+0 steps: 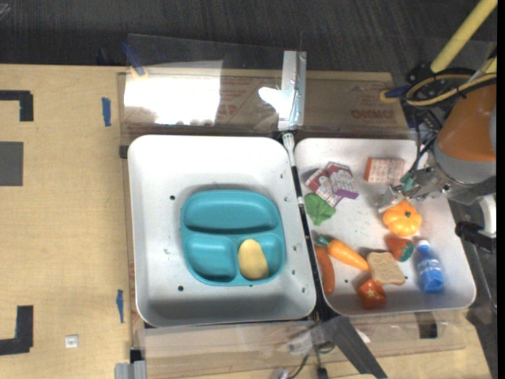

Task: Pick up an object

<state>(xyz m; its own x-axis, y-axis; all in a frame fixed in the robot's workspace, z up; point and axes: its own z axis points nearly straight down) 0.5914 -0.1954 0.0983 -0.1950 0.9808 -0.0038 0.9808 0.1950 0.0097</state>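
So the end effector (412, 186) is sitting right above the little orange pumpkin (402, 219) in the right bin (465, 290); can't tell how it's set from this angle. Pumpkin's just up-right of the toast slice (387, 268), with the blue bottle (429, 267) down-right of it. Looks like light, hard plastic, round and slippery, so I'd pinch across its middle.
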